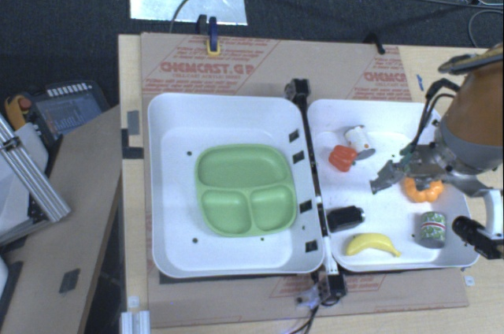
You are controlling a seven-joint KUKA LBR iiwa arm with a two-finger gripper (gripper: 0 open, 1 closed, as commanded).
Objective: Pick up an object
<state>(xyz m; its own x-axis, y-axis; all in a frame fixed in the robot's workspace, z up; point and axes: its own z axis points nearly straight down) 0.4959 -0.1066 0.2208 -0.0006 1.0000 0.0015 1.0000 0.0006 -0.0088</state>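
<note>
- Sitting in the right bin point(331, 113), the orange object point(422, 189) lies at about 3 o'clock from the bin's middle, partly under the arm's wrist; it looks like a small, light toy with lumpy lobes, so the narrow middle seems the best hold.
- Reaching in from 3 o'clock, the gripper point(383, 179) hangs just beside the orange object, at its 9 o'clock.
- Its dark tip points toward the red toy point(342, 158), well short of touching it.
- Whether the jaws are open or closed cannot be told, and nothing is seen gripped.
</note>
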